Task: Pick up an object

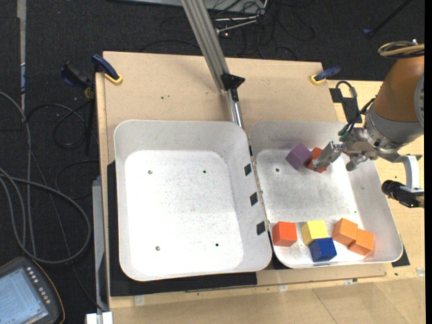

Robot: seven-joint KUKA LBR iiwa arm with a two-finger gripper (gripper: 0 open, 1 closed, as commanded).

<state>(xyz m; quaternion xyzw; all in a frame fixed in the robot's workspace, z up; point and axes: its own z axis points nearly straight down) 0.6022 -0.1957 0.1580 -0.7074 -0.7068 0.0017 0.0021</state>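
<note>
In the right bin (pixel 337 187) a purple block (pixel 298 156) lies near the back, and a small red block (pixel 316 161) touches its right side. My gripper (pixel 327 155) reaches in from the right and its tip sits right at the red block, partly covering it. I cannot make out whether the red block is held. Along the bin's front edge lie an orange cube (pixel 284 233), a yellow cube (pixel 314 230), a blue cube (pixel 323 249) and two more orange blocks (pixel 346 229) (pixel 363 241).
The left bin (pixel 135 147) stands beside the right one, their rims meeting at the middle. A slanted metal pole (pixel 209 39) runs down from the top to the bins' back edge. Clamps (pixel 108 69) (pixel 325 75) sit at the bench's far corners.
</note>
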